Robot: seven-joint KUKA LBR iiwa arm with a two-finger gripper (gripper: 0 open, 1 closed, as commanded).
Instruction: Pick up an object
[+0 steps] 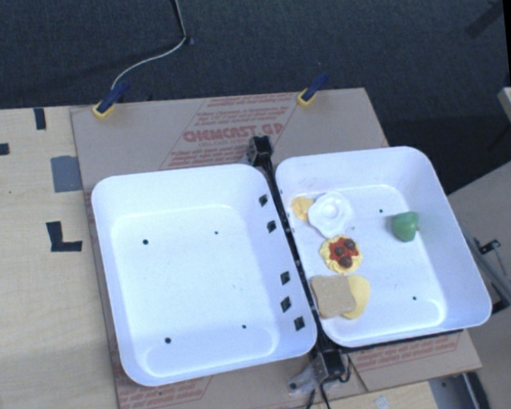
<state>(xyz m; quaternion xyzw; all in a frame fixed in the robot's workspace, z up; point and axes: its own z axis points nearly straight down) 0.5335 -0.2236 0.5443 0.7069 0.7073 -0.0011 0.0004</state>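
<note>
Dark carpet fills the background behind a pale wooden bench (29, 295), seen from above at a slant. On the bench lies a brown cardboard sheet (220, 130), and on it sit two shallow white plastic bins side by side, joined at their inner rims by a row of small black clips (286, 277). A grey cable (166, 45) trails across the carpet towards a yellow-and-blue clamp (110, 100) at the cardboard's far left corner.

The left bin (116, 259) carries nothing to pick. The right bin (439, 225) holds several small toy-like pieces, most crowded along its left wall: a white fried-egg shape (331, 214) near the far left corner, a small yellow wedge (301, 207) touching it, a round yellow piece topped with red (341, 253) just below, then a tan bread-like slab (334, 295) overlapping a yellow disc (359, 295) towards the near left corner. A small green rounded lump (405, 226) sits well apart, towards the right wall.

All look light and probably soft. The green lump seems the easiest grasp, with free space on every side; the flat pieces lie low and close together, near the wall.

The gripper's state cannot be told.
</note>
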